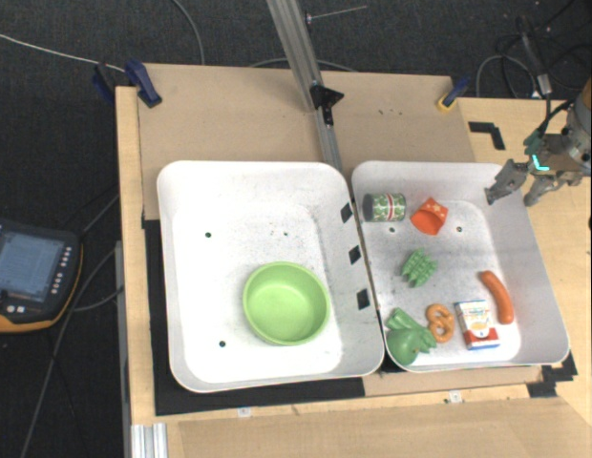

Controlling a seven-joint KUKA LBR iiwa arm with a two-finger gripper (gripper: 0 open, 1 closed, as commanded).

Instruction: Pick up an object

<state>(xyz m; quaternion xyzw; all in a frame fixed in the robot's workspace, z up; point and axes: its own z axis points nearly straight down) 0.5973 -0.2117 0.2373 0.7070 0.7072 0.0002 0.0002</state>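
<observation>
My gripper hangs over the far right rim of the right bin, open, with nothing between its fingers. In that bin lie a green can on its side, an orange cup, a small green ridged toy, an orange sausage, a pretzel, a small red and white carton and a green leafy toy. The orange cup is the nearest of them to the gripper, well to its left and lower.
The left bin holds a green bowl. A slanted metal pole runs down to the gap between the bins. Blue clamps grip the bench's far corners. A teach pendant lies off the bench at left.
</observation>
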